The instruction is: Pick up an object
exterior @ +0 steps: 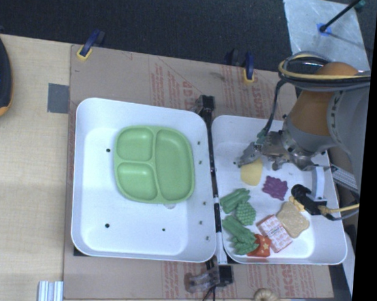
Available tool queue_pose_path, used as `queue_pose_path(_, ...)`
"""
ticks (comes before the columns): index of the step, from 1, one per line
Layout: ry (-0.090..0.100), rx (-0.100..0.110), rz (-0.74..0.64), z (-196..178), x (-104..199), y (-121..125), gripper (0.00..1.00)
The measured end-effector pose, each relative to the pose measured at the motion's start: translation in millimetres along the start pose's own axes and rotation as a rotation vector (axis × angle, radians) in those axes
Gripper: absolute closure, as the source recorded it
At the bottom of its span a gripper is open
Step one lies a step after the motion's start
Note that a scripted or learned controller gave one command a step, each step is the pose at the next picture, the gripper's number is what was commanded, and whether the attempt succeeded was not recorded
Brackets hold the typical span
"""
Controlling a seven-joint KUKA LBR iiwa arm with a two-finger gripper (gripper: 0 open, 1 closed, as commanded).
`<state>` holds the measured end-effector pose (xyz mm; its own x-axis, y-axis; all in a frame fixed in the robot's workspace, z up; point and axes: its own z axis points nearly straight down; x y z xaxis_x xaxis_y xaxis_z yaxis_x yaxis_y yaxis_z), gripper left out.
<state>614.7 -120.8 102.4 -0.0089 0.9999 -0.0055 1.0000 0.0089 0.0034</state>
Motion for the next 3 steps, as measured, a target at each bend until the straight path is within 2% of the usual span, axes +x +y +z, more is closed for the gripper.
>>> queue_pose_path(1,0.005,0.009,0.003,10.8,3.8,-2.5,0.00)
queue_pose_path(2,0.005,0.008,0.002,-0.7,2.5,-2.0,1.00)
queue_pose_path(3,0.005,0.009,0.001,-0.1,2.6,-2.2,0.00)
